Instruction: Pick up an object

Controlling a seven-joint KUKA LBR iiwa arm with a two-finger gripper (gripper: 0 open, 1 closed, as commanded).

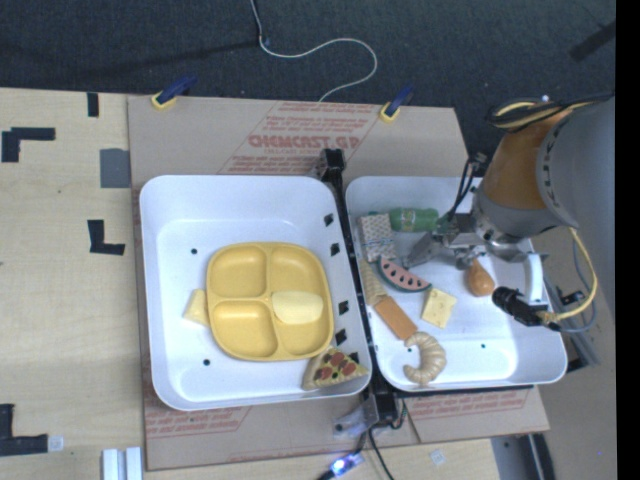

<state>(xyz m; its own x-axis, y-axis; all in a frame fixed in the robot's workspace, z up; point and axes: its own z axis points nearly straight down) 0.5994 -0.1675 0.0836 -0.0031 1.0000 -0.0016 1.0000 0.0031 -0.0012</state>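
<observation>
Hovering hand (pixel 440 243) over right bin (pixel 530 363), beside watermelon slice (pixel 402 274)

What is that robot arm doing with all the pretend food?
The grey and orange robot arm reaches in over the right bin, which holds toy food: a watermelon slice, a green bottle, a cheese piece, a croissant and a hot dog. Its gripper is low, between the bottle and the watermelon slice, with nothing clearly held. In the left bin sit a yellow divided plate and a pizza slice.
</observation>
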